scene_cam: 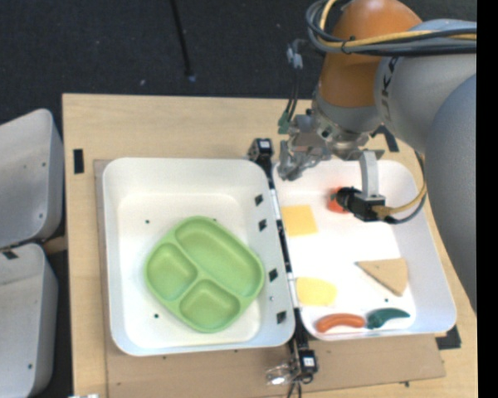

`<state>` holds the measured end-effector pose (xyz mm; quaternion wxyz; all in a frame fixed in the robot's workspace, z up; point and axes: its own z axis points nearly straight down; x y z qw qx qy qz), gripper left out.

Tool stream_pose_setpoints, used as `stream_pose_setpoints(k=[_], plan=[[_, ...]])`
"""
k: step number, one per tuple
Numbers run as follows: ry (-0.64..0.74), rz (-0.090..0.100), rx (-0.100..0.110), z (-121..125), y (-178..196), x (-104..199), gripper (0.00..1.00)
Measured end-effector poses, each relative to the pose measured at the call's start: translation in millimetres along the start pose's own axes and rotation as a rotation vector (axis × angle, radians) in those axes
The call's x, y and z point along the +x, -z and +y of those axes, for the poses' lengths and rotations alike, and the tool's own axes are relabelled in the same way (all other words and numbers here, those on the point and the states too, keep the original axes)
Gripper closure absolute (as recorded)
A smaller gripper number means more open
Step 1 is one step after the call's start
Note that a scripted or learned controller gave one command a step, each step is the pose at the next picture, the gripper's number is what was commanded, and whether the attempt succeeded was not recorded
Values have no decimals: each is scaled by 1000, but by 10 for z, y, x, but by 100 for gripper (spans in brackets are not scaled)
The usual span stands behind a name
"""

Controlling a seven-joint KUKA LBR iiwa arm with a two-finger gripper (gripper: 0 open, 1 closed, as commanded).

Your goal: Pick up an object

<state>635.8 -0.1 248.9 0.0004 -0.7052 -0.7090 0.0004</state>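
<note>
Wooden surface (174,123) holds two white bins side by side. Over the right bin (423,255) hangs the grey arm (432,73), and its claw (303,157) is near the bin's far left corner. I cannot tell if the claw is open or closed. A yellow square (300,220) lies just below the claw, the closest thing to grab. A green divided plate (203,274) sits in the left bin (124,206). Dark floor (108,31) lies behind.
</note>
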Motion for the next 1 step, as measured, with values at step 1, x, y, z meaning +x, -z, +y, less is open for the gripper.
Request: stream_pose_setpoints(k=[1], plan=[[1,1,-2,-32,63,505,100]])
